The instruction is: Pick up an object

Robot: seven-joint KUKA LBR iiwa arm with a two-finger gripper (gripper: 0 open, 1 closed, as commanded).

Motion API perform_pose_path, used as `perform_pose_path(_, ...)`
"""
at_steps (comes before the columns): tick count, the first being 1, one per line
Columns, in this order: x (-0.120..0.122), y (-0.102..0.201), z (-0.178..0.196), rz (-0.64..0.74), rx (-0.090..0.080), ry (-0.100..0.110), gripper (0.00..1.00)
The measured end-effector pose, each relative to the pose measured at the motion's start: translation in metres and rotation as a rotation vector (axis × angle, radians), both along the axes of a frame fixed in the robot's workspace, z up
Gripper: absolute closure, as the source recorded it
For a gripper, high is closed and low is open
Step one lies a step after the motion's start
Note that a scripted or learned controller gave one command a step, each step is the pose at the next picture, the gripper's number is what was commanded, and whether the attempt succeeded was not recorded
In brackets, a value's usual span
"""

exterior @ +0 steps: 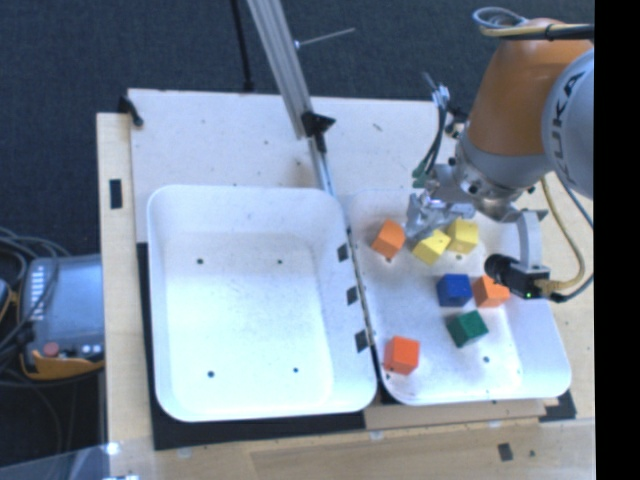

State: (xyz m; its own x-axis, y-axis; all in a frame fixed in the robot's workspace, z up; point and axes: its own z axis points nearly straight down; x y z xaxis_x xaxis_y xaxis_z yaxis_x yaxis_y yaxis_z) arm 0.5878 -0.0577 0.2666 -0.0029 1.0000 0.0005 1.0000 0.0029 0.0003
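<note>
— What carries everything here?

— A pale bench (215, 138), speckled on top, with a wooden edge showing along its left and front sides.

— And what lies directly on it?

— Two shallow white bins, side by side and touching along their inner rims — the left bin (165, 268) and the right bin (535, 368). A slanted metal rail (285, 63) comes down to the bench just behind the spot where the bins meet.
</note>
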Motion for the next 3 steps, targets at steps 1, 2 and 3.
perform_pose_path(1, -0.008, 0.049, -0.018, 0.003, 0.001, 0.002, 1.00)
perform_pose_path(2, -0.014, 0.093, -0.028, 0.003, 0.001, 0.003, 1.00)
perform_pose_path(3, -0.012, 0.144, -0.025, 0.005, 0.001, 0.000, 1.00)
